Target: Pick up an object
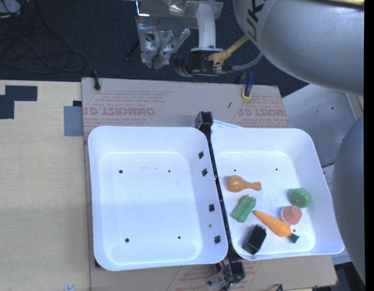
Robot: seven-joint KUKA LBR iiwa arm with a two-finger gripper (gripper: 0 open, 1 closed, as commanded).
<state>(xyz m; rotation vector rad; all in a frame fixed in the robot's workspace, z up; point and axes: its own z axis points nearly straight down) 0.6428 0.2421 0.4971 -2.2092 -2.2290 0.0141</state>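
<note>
Toy chicken drumstick (242, 184), carrot (273, 222), and black block (254, 239) are contained in the right bin (314, 147); the gripper (157, 47), at top centre, is seen holding nothing, its spread not discernible.

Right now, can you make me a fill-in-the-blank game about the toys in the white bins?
1. All the toys lie in the ____ bin of the view.
2. The orange carrot has its green tip pointing toward the bin's ____ corner.
3. The black block sits just to the ____ of the carrot.
4. The gripper hangs above the dark floor, ____ the bins.

Missing words: right; lower right; left; beyond
</note>
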